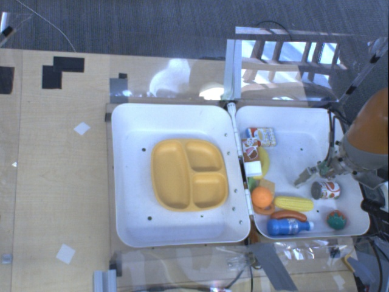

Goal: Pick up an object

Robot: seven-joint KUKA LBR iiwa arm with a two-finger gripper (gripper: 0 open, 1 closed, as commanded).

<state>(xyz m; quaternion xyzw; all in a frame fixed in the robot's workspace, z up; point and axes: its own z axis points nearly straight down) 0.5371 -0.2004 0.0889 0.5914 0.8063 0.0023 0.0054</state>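
My gripper hangs low over the right bin, near its right side. It is open, and one grey finger juts out to the left with nothing between the fingers. Just below it lies a red and white can on its side. Further toward the front are a yellow corn cob, a sausage, a blue bottle and a green ball. An orange sits by the bin's left wall.
A red and white carton and a small bottle lie along the right bin's left wall. The left bin holds a yellow divided plate. The arm's orange band looms at the right edge.
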